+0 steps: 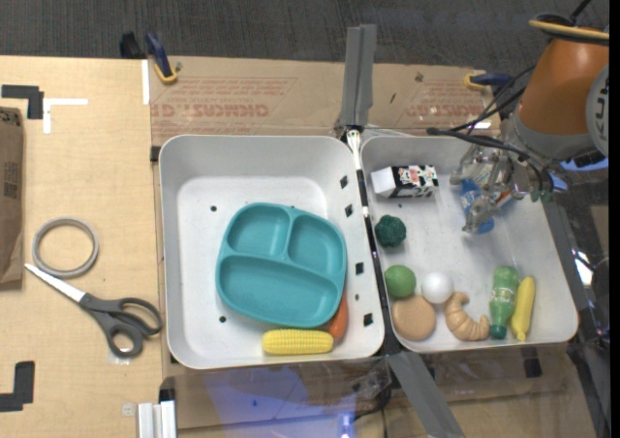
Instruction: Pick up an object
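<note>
My gripper (480, 208) hangs over the back right part of the right bin (552, 262), above bare white floor. Nothing shows in its grasp. Left of it lies a black and white carton (407, 180), and a dark green broccoli piece (390, 230) sits nearer the dividing wall. Along the front of this bin are a green ball (399, 280), a white egg (436, 286), a tan bun (414, 318), a croissant (469, 318), a green bottle (503, 297) and a yellow corn piece (524, 306).
The left bin (184, 233) holds a teal divided plate (283, 265), a yellow corn cob (297, 340) and an orange carrot (338, 320). Scissors (102, 308) and a tape roll (65, 245) lie on the bench at the left.
</note>
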